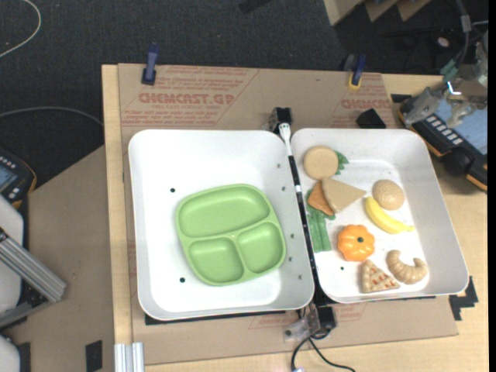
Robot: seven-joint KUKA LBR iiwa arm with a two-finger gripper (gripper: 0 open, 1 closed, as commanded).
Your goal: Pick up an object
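Down at the near edge of the right bin (pixel 439 178), a toy pizza slice (pixel 377 277) is lying just beside a croissant (pixel 408 267), the croissant curling toward the near right corner. Just behind them an orange pumpkin (pixel 356 242) is sitting close to the bin's left wall, with a green stalk (pixel 318 232) stretching along that wall beside it. Moving back, a yellow banana (pixel 387 217) is resting toward the right side, touching a pale egg-shaped roll (pixel 388 194) just beyond it. To their left a tan triangular sandwich slice (pixel 340 194) is overlapping a brown piece (pixel 318 201). Farthest back, a round bun (pixel 320 161) is sitting near the far left corner with a bit of green leaf peeking out at its right. Over in the left bin (pixel 147 208), a green divided plate (pixel 230 232) is lying flat in the middle, slightly turned. Beyond both bins, two blue clamps (pixel 149 66) are gripping the far edge of the cardboard-covered bench (pixel 116 208).
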